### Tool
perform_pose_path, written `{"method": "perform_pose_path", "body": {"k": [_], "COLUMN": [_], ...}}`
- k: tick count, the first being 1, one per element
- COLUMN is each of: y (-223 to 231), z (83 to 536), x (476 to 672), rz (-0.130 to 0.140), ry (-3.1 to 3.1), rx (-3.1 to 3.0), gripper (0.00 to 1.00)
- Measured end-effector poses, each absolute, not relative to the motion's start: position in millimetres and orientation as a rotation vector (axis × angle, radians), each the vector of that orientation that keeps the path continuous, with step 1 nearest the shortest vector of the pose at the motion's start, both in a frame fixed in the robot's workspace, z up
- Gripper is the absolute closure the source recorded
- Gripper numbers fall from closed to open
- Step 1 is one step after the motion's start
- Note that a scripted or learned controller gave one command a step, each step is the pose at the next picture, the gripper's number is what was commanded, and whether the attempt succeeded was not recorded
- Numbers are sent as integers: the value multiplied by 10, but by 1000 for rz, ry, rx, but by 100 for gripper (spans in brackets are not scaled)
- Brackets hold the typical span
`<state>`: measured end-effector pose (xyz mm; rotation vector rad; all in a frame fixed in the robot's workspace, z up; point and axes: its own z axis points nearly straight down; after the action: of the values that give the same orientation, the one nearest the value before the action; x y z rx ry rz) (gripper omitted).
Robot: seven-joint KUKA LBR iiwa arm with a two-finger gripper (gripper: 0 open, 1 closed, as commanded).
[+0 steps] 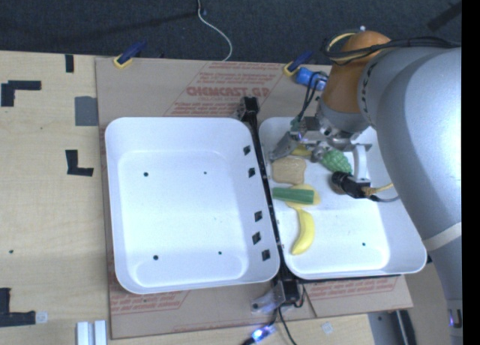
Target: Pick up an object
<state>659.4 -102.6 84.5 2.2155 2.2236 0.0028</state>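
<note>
banana (pixel 303 232) in right bin (pixel 375 261), green block (pixel 294 195) beside; gripper (pixel 309 141) above, perhaps spread

Grey rounded arm (pixel 420 133), orange wrist band (pixel 346 85) (black cables looping over it)

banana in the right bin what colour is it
Yellow; the banana shows plainly in the camera view.
</note>
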Motion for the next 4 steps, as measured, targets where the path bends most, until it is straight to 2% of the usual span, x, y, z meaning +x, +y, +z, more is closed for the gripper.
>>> {"method": "perform_pose_path", "body": {"k": [1,2,3,4], "y": [-1023,-1021,-1995,-1162], "z": [951,841,866,1369], "x": [6577,6056,4894,5728], "rz": [0,-4,-2,10], "ry": [2224,2222,2208,2230], "rx": [2217,2223,2233,2206], "gripper": [100,100,100,100]}}
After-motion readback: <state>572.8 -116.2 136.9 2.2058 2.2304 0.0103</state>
